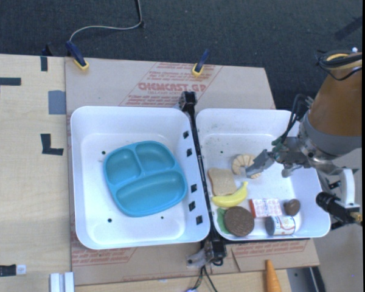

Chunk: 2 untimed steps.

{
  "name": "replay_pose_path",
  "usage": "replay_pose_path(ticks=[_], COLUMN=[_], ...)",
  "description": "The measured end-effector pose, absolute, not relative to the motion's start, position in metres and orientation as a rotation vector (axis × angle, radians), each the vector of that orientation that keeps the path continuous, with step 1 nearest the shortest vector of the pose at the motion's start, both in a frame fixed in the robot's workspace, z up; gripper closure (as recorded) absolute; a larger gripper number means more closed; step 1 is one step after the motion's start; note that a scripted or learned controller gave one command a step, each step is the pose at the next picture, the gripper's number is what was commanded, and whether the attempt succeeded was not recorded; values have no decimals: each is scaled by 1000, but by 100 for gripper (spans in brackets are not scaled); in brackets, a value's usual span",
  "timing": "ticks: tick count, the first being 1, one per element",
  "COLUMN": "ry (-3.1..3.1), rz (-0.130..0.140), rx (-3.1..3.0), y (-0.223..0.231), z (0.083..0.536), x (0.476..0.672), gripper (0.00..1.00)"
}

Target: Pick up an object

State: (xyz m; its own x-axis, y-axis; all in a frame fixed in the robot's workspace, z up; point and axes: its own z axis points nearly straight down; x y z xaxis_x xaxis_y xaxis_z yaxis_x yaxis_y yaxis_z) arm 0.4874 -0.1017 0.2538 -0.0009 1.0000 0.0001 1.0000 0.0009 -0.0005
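Croissant-shaped pastry (pixel 242 162) sits right of centre in the right bin (pixel 263 117), just left of my gripper (pixel 253 170), whose finger state I cannot tell. Left to right: blue tray (pixel 145 177), toast (pixel 221 180), banana (pixel 230 195). I judge crowding risks a glancing miss or snagging a neighbour.

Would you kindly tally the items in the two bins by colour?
Blue: 1, the divided plate
Yellow: 1, the banana
Tan: 2, the bread slice and pastry
Brown: 2, the round patty and small lump
Red-and-white: 2, the packets
Total: 8
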Motion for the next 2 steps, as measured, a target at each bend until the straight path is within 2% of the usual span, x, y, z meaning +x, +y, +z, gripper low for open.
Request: replay_pose_path(ticks=[1,2], ry=[-2222,-2227], rz=[-2,-9], rx=[-2223,-2226], y=[-125,-112], z=[94,88], x=[521,591], gripper=[0,0])
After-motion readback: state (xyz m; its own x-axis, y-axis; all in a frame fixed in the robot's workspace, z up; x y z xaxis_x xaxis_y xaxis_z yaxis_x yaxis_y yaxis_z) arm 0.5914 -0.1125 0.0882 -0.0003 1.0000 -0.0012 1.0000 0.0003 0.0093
